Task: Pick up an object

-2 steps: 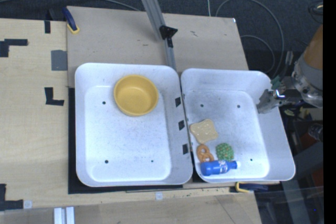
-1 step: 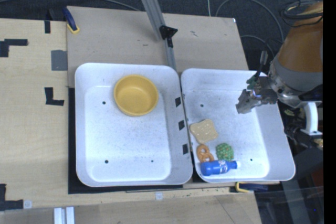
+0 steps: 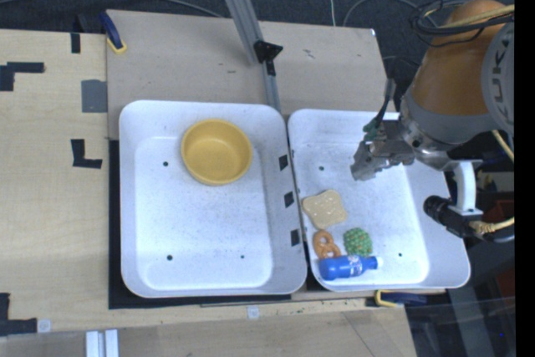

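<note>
Set high above the bench [image 3: 192, 63], looking down at a slant on both bins, from well back of the gripper [image 3: 368, 167].

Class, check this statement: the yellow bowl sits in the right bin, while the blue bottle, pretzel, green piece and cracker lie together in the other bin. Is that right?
Not quite. The camera view shows the yellow bowl in the left bin, not the right one. The blue bottle, pretzel, green piece and cracker do lie together in the other bin, the right one.
</note>
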`<state>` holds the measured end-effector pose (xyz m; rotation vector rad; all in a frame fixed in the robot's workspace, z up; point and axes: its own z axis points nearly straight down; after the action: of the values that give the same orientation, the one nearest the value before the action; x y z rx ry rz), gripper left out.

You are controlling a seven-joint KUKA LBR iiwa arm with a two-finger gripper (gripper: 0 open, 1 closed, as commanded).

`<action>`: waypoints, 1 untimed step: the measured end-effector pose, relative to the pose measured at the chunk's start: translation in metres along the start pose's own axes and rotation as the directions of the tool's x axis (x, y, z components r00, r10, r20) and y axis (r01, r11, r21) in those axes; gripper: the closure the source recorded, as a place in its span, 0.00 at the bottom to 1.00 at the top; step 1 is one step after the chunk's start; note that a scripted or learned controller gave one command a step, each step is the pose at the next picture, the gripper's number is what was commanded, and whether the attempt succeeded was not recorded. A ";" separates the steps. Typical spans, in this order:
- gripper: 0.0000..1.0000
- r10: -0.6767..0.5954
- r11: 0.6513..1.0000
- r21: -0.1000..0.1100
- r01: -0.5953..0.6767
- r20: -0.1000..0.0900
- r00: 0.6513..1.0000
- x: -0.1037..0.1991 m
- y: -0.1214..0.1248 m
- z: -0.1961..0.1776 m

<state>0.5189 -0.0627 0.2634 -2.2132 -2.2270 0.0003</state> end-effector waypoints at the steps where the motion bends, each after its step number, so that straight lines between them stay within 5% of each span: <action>1: 1.00 -0.001 1.000 0.000 0.001 0.000 1.000 0.051 0.004 -0.002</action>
<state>0.5226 -0.0114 0.2657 -2.2118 -2.2278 0.0002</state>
